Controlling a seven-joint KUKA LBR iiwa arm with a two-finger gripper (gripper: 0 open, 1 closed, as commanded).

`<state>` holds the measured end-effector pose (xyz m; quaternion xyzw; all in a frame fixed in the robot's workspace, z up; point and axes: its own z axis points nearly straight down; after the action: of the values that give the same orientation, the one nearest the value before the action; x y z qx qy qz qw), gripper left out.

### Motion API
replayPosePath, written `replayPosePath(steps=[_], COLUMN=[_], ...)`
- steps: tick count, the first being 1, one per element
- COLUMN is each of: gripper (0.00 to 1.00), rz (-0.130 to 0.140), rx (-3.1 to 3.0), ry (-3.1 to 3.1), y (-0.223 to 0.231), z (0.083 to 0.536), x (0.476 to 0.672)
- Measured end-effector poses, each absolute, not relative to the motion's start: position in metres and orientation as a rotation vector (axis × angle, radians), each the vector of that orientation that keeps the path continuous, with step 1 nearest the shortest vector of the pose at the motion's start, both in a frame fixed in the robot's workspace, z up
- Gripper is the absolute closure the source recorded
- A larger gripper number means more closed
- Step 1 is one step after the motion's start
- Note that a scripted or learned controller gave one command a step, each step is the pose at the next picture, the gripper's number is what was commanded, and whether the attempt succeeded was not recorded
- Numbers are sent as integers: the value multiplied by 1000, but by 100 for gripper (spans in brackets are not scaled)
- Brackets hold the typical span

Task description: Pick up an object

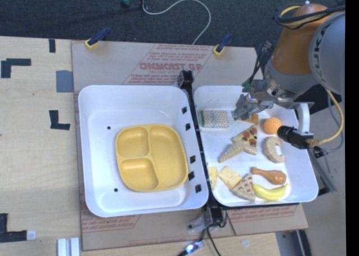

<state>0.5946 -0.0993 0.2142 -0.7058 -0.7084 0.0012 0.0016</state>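
Gripper (245, 110) low at right bin's (305, 192) far edge, beside sponge-like block (216, 118); claw state: cannot tell. Candidates crowd the bin: pizza slice (245, 140), orange (272, 125), banana (271, 192). Nothing lifted.

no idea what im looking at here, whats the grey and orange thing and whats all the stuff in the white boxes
It is a robot arm, seen by a camera above the bench. It reaches in from the right, and its gripper is low over the right bin. That bin holds toy food: pizza slices, an orange, a drumstick, a banana, cheese and a speckled block. The left bin holds a yellow divided tray. I cannot see anything held in the gripper.
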Motion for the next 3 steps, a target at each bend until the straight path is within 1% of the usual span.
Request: replayPosePath(steps=[1, 2, 3], gripper=[100, 100, 100], rz=[3, 5, 4], rx=[-2215, -2213, -2212], ry=[-2223, -2224, -2225], y=[-60, -11, 40], z=[224, 213, 214], x=[567, 541, 514])
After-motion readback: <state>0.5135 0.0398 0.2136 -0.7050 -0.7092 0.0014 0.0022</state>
